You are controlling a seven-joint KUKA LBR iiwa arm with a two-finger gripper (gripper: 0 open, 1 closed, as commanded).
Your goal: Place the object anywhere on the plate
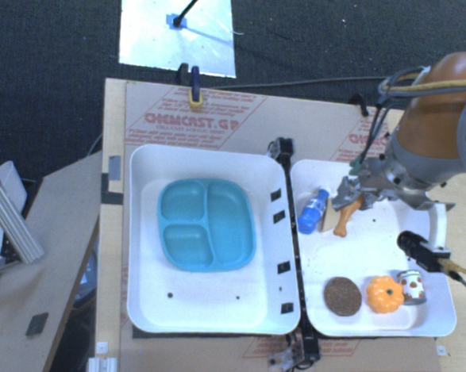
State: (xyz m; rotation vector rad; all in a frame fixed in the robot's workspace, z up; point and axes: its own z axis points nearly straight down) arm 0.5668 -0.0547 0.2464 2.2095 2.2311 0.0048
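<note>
1. Right now my gripper (351,199) hovers over the right bin (447,311), at an orange-brown stick-like toy (344,219); can't tell if it's gripped.
2. Blue bottle (313,210) lies just beside the toy, so I could bump or grab the wrong obj.
3. Blue divided plate (207,224) sits in the left bin (146,175), well apart; a weak hold may drop the toy crossing the divider.
4. Brown disc (342,296), small pumpkin (385,294) lie nearer the front, away from my reach.

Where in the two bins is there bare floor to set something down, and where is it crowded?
Left bin: bare floor below and left of the blue plate. Right bin: open floor mid-bin, between the blue bottle and the brown disc. Crowded: the front right corner with disc, orange pumpkin and small jar, and around the claw.
</note>
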